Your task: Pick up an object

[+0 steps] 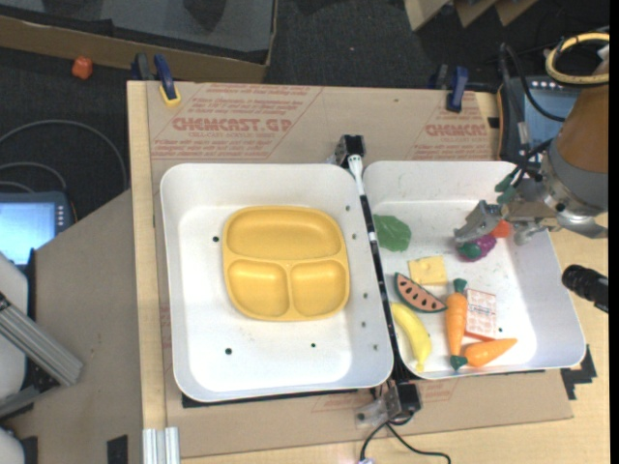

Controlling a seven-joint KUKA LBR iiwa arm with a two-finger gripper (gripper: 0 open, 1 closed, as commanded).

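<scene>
My gripper [481, 226] hangs over the back of the right bin [566, 341], just above a small purple toy [476, 248] with an orange-red bit beside it. The toy lies right under the gripper tip, and I cannot make out whether they touch. In the same bin lie a green leaf piece [392, 232], a yellow cheese square [427, 270], a watermelon slice [419, 295], a banana [414, 334], two carrots [455, 329] [488, 352] and a red-and-white packet [481, 314].
The left bin [193, 346] holds a yellow divided plate [285, 262]. A black-and-white rod [366, 222] runs along the seam between the bins. Blue clamps [166, 82] [453, 87] grip the board's far edge.
</scene>
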